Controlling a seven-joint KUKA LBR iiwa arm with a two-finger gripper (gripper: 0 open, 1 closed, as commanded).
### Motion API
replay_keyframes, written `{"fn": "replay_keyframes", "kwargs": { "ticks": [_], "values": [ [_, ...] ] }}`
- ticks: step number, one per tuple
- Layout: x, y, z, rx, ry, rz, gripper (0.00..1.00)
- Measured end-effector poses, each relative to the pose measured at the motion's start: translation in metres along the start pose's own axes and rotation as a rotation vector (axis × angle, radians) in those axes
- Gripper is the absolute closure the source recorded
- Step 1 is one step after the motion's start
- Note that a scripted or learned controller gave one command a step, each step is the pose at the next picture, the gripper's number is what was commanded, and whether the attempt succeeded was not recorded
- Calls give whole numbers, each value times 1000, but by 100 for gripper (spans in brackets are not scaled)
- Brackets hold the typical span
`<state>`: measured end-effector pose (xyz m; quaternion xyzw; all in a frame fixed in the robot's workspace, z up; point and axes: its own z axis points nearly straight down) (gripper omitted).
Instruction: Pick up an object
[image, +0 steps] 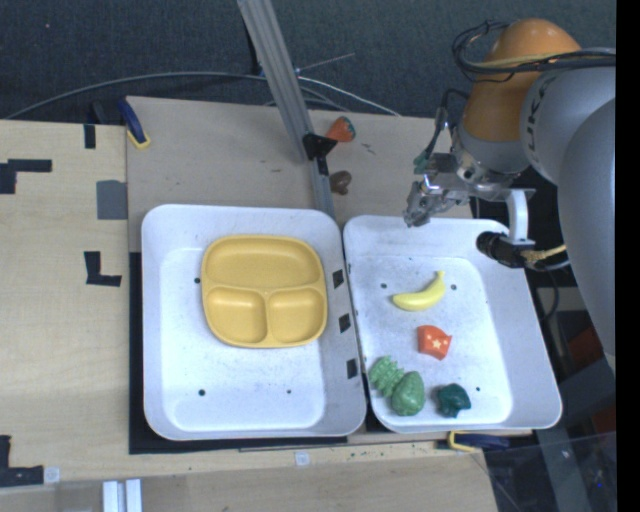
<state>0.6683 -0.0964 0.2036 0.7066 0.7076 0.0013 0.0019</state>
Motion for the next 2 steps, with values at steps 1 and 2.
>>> {"fn": "replay_keyframes", "kwargs": {
  "ticks": [1, 2],
  "values": [
    [0, -3, -63, -2, 0, -1, 100],
    [45, -22, -49, 7, 2, -3, 100]
  ]
}}
